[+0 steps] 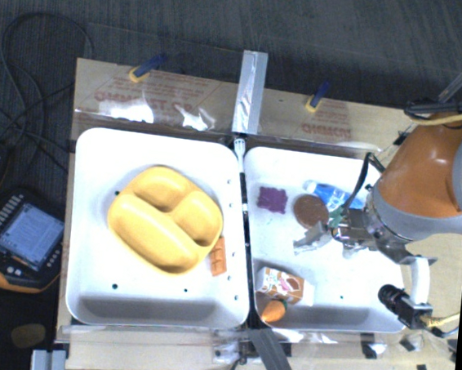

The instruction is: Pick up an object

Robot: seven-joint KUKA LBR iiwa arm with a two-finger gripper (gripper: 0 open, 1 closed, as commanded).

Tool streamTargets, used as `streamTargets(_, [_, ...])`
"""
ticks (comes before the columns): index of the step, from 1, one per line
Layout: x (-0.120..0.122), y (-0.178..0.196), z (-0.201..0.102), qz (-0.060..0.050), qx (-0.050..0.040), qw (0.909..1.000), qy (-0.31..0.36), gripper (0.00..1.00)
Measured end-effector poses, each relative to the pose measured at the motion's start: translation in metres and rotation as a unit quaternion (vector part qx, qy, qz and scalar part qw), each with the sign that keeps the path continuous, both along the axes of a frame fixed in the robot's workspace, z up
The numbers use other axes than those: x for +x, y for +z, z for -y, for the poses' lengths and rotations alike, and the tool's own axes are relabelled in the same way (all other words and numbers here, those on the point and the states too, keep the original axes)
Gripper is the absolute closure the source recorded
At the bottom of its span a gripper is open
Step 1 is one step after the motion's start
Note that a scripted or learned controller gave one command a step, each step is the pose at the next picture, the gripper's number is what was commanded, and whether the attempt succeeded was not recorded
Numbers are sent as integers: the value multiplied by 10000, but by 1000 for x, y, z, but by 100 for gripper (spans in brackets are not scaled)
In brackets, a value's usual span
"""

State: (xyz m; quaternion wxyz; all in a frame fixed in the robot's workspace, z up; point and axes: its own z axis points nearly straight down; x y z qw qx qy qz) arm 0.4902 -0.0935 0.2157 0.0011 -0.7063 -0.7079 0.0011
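Observation:
My gripper reaches in from the right over the right bin, just below a brown round object. Its two grey fingers point left, stand apart and have nothing between them, so it is open. A blue and white packet lies behind the brown object, partly hidden by the arm. A purple piece lies to the left of it. At the front of the bin lie a small orange-brown carton and an orange carrot-like item.
The left bin holds a large yellow bun-shaped object and a small orange piece against the wall between the bins. The arm's orange band hangs over the right bin's far right corner. A pendant lies left of the bench.

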Motion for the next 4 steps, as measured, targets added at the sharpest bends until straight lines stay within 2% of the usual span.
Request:
streamTargets(1, [82, -20, 0, -2, 2, 9996, -268, 0])
streamTargets(2, [80, -74, 8, -1, -2, 9998, 209, 0])
streamTargets(3, [140, -123, 13, 76, -30, 9963, 857, 0])
streamTargets(4, [142, -112, 14, 114, -46, 9963, 852, 100])
